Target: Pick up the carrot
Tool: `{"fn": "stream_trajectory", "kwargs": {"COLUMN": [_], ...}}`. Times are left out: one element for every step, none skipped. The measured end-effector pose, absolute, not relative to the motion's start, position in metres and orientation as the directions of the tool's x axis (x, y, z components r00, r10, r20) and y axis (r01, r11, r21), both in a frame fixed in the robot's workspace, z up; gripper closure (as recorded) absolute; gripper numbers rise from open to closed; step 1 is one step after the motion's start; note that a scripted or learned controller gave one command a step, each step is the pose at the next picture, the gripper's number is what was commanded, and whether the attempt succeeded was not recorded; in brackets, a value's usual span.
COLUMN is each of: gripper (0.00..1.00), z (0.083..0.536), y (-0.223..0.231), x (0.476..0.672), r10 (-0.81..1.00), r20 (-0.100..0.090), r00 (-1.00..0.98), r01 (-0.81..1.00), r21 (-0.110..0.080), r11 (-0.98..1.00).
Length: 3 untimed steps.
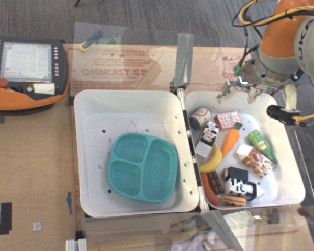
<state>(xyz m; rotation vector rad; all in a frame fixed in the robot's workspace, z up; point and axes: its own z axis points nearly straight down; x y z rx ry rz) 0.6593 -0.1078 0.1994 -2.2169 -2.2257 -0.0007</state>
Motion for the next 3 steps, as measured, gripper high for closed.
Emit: {"fn": "stream_trajectory", "kwargs": {"gripper": [0.0, 0.0, 0.0], "z": [0.113, 0.109, 0.111], "y": [-0.119, -0.138, -0.117], "x": [0.617, 0.594, 0.588], "r10": [0.999, 0.996, 0.996], "r20": [0.001, -0.003, -0.005], "r00": [0.038, 0.088, 0.094], "r01": [0.999, 0.995, 0.995], "r21": [0.029, 0.05, 0.032], "r11": [-0.038, -0.088, -0.094]}}
